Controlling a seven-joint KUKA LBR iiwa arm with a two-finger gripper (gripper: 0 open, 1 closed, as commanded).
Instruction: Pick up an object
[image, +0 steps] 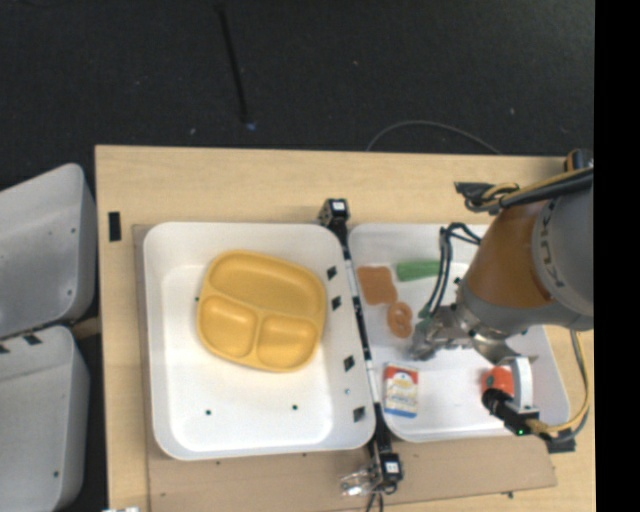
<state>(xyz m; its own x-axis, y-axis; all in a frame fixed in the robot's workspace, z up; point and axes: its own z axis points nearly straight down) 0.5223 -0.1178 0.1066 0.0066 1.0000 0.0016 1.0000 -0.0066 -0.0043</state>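
The right bin (440, 425) holds a flat brown piece (375, 284), a small orange rounded object (400, 319), a green stick-like object (417, 269) and a small carton with a red and white label (401, 390). My gripper (427, 339) hangs low over the middle of this bin, just right of the orange object and above the carton. The wrist hides its tips. In the left bin (170, 420) lies a yellow divided plate (262, 310).
A black divider with clips (350, 310) runs between the two bins. The grey arm with its orange band (515, 265) covers the right part of the right bin. The wooden bench edge (120, 300) frames the bins.
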